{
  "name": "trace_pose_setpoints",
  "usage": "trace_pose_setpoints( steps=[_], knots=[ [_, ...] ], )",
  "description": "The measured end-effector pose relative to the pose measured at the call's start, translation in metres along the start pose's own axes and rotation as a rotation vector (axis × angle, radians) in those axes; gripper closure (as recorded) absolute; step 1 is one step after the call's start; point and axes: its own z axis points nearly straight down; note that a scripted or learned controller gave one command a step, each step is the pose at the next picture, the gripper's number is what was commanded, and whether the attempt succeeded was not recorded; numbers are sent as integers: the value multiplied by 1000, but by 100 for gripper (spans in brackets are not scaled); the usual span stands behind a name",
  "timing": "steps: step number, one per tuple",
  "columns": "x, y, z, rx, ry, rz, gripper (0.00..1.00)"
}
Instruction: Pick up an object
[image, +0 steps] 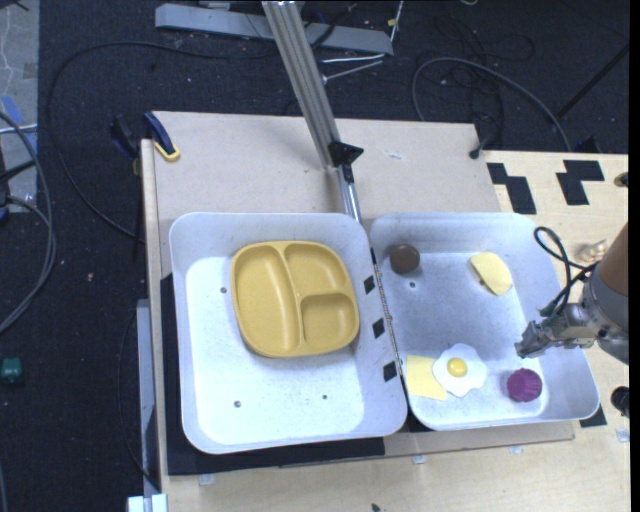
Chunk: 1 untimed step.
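Observation:
The right bin (450, 315) holds a brown round piece (404, 259) at its back left, a pale yellow piece (492, 272) at the back, a fried egg (459, 369) lying on a yellow cheese slice (424, 379) at the front, and a purple ball (524, 385) at the front right. My gripper (531, 343) hangs at the bin's right side, just above the purple ball and right of the egg. Its fingers are small and dark against the bin, with nothing seen between them.
The left bin (200, 350) carries a yellow divided plate (295, 297). A metal pole (312, 90) slants down to the gap between the bins. Black cable (555, 262) loops over the right bin's far right rim.

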Motion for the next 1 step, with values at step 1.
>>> trace_pose_setpoints(
  steps=[1],
  knots=[
    [-2, 0, -43, -1, -1, 0, 100]
  ],
)
